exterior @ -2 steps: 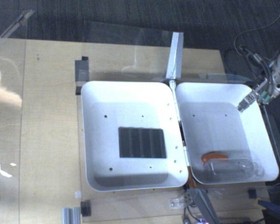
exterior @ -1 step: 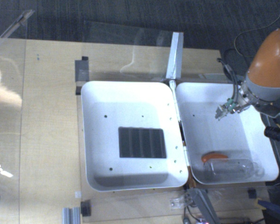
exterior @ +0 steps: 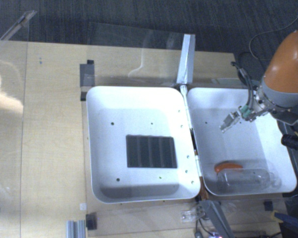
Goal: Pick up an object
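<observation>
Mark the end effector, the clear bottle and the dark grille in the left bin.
end effector [exterior: 230, 121]: camera view, at its tips.
clear bottle [exterior: 246, 176]: camera view, mid-body.
dark grille [exterior: 151, 151]: camera view, its centre.

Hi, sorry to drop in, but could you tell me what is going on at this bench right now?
A KUKA arm is reaching in from the right over the right-hand bin, trying to pick up an object. Its gripper hangs above the bin's middle with nothing between its fingers. Near the bin's front edge lie an orange object and a clear plastic bottle, close together. The left-hand bin has a dark ribbed panel on its floor. Nothing has been picked up yet.
</observation>
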Controlling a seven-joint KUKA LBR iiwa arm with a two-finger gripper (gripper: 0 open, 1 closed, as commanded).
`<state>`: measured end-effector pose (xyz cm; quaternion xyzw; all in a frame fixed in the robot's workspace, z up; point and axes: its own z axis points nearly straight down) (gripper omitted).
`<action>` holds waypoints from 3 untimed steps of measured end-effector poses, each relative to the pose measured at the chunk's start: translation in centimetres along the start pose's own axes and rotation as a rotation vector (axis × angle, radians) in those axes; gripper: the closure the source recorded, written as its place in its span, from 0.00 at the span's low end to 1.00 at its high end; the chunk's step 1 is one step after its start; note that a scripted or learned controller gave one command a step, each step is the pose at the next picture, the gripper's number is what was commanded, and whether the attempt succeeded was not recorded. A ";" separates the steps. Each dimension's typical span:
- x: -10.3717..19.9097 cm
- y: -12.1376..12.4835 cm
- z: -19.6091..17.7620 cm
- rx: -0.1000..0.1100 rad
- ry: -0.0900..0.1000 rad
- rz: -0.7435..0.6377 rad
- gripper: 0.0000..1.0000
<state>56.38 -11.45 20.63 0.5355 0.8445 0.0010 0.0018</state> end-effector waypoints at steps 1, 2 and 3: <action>2.9 -3.3 11.2 -0.003 -0.002 -0.036 0.00; 1.2 1.1 11.6 -0.006 -0.003 0.063 0.00; 6.6 8.2 2.0 -0.004 -0.002 -0.045 0.00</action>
